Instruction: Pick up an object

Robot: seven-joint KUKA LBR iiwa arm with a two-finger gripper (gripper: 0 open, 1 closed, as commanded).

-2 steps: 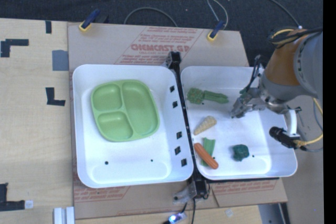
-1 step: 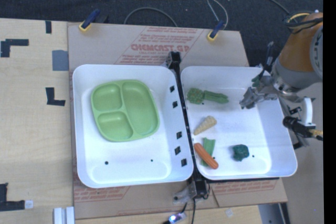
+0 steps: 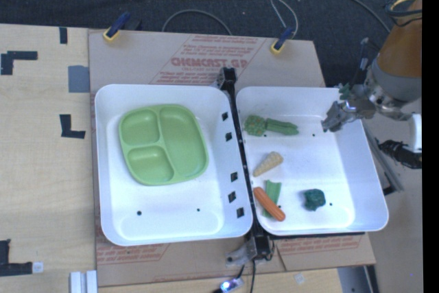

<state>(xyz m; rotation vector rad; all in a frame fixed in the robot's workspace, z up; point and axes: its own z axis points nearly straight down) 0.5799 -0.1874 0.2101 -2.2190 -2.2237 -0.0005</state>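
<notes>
Four small toy foods lie in the right bin, each apart from the others. A green broccoli stalk, with a bushy head and a long stem, lies flat near the far wall. A pale yellow corn cob lies tilted nearer the divider between the bins. A carrot, orange with a green top, lies near the front left corner. A dark green leafy lump sits to the right of the carrot, closer to the front wall.

The left bin holds one light green plate with three compartments.

The pincer hangs over the right bin's far right corner, well apart from all four foods; whether it is wide or narrow cannot be told. Nothing shows between its tips.

Two clamps with yellow and blue handles grip the cardboard sheet lying under both bins on the counter.
</notes>
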